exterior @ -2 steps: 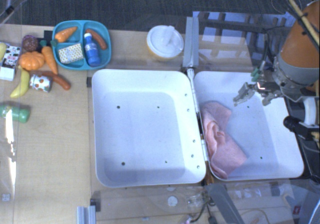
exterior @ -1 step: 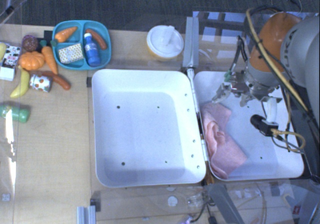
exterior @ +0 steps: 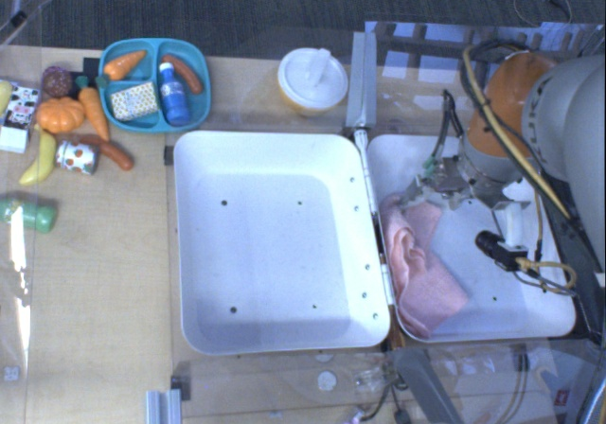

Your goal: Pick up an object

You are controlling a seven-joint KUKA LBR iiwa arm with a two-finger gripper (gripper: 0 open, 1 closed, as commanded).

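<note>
A pink cloth (exterior: 421, 266) lies crumpled along the left wall of the right bin (exterior: 530, 323), running from the near left corner toward the middle. Just past its far end the gripper (exterior: 443, 182) sits low in the bin at the cloth's upper edge; its opening cannot be made out. Beyond the left bin (exterior: 270, 337), a blue divided plate (exterior: 201, 67) and a white lidded cup (exterior: 313, 79) stand near the bench's far edge.
</note>
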